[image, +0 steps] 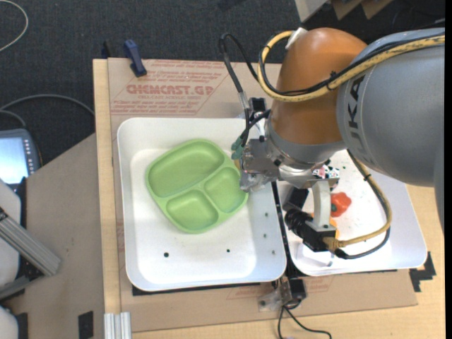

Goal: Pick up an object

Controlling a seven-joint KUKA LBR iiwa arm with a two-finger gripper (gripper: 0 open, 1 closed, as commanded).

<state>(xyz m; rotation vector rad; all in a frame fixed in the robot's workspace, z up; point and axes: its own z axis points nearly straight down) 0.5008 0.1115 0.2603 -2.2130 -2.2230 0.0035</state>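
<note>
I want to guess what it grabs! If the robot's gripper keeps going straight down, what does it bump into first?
Probably the right edge of the green divided plate in the left bin. The gripper seems to hang over that rim, though depth is hard to judge.

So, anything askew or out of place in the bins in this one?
One thing: the green divided plate lies turned at an angle in the left bin, its right edge up against the wall shared with the right bin. A small orange object lies in that right bin. No spill or damage shows.

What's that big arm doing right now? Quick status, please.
Tool low at the green divided plate's right edge, grip unclear. Plate lying in left bin, not lifted. Small orange object in right bin.
</note>
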